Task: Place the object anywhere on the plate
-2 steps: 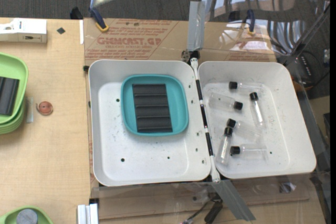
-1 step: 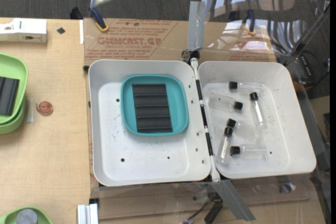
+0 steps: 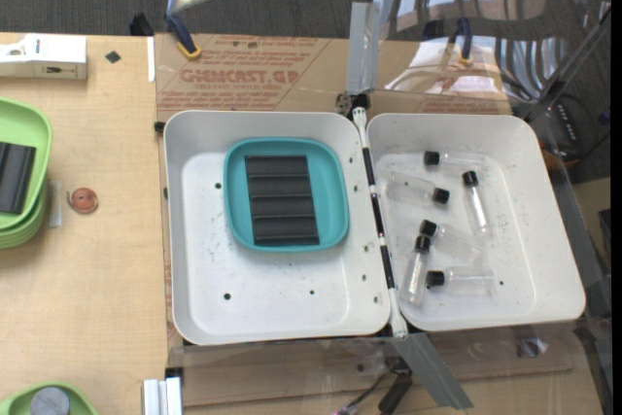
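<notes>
- Plate (image 3: 287,194): teal, rounded-square, w/ dark ribbed insert in its middle; lies flat in left bin, toward its back.
- Objects: five clear vials (image 3: 475,200) w/ black caps, lying on their sides, scattered in right bin; none on plate.

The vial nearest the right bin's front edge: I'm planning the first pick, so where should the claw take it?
Grip the clear vial across its glass body, mid-length, coming straight down. It lies flat, roughly left to right with the black cap at its left end, so the fingers should close front to back.
</notes>
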You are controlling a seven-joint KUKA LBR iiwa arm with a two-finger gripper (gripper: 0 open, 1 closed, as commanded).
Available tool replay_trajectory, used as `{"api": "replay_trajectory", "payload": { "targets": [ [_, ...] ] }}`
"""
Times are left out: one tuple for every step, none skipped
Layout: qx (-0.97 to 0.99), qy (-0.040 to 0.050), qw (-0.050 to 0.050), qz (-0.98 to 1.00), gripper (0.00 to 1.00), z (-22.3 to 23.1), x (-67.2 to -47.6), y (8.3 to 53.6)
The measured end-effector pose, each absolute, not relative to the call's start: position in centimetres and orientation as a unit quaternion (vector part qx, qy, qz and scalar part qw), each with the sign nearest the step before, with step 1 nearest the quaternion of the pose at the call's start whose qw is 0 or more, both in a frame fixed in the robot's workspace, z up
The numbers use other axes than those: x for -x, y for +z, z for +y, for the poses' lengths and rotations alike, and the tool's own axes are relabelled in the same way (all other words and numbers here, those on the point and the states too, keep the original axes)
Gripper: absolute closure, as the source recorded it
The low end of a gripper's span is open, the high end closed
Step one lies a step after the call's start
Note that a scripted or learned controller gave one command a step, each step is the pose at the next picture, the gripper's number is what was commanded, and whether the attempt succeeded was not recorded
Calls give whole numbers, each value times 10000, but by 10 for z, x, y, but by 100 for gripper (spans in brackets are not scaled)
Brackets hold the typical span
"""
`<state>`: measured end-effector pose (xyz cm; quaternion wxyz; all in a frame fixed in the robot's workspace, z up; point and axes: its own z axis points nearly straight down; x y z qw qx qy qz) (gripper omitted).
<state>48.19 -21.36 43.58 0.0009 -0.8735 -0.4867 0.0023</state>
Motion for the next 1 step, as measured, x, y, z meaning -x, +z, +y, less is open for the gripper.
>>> {"api": "replay_trajectory", "payload": {
  "targets": [
    [9048,19,3,-4258,0,-212,-486,440]
  ]
}}
